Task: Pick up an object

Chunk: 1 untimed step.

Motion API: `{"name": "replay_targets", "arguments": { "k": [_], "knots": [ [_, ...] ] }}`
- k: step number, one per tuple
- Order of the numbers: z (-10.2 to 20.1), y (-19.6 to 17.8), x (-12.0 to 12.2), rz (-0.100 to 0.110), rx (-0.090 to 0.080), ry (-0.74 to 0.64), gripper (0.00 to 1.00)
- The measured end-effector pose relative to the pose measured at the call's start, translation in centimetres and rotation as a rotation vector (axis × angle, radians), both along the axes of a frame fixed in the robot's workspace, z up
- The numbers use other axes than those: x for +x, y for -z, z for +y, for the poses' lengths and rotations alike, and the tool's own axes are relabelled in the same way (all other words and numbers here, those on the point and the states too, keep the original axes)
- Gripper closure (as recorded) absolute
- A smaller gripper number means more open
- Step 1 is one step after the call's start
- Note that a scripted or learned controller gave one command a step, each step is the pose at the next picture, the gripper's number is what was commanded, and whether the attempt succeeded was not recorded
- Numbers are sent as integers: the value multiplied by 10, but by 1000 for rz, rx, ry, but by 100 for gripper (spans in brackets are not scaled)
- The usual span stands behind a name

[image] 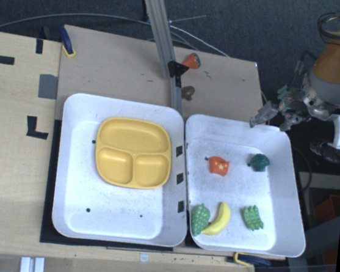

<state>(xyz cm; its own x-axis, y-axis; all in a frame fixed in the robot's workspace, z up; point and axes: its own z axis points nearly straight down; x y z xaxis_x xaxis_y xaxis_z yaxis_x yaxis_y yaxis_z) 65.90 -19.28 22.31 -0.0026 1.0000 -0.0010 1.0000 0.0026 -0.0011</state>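
One banana (218, 220) slants lower-left to upper-right; the tool (275, 118) hovers with fingers spread, holding nothing.

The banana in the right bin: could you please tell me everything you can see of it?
The banana is a small, curved, yellow toy, plastic by its look, lying flat near the front edge of the right bin. It runs at a slant, its upper end pointing away from the camera. Its lower left side touches a green bumpy piece.
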Motion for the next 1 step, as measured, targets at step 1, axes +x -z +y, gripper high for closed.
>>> {"name": "replay_targets", "arguments": {
  "k": [1],
  "knots": [
    [0,0,0,1,-1,0,0]
  ]
}}
